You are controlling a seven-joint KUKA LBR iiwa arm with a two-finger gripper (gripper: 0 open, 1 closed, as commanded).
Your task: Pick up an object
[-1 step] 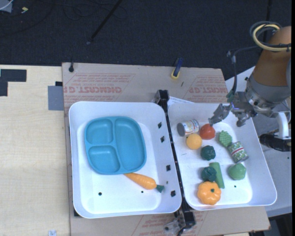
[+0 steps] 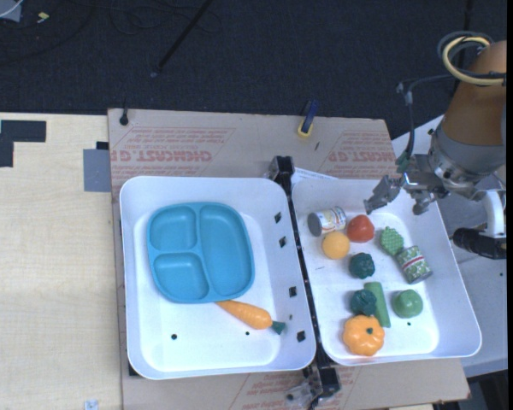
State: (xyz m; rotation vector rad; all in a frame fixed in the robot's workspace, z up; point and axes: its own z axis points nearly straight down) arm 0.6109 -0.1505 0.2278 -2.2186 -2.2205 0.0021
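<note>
Gripper (image 2: pixel 403 190) at frame right, over the top edge of the right bin (image 2: pixel 462 310), can't tell its state, nothing seen in it. Right bin has can (image 2: pixel 327 220), tomato (image 2: pixel 360 227), orange ball (image 2: pixel 335 245), pumpkin (image 2: pixel 362 335). Left bin (image 2: pixel 141 314): blue tray (image 2: pixel 199 252), carrot (image 2: pixel 248 314) just below it.

Even, soft light; slight blur

Mirrored red lettering, seemingly "CHEMCAST GP", on the brown cardboard sheet (image 2: pixel 197 148) beneath both bins
</note>
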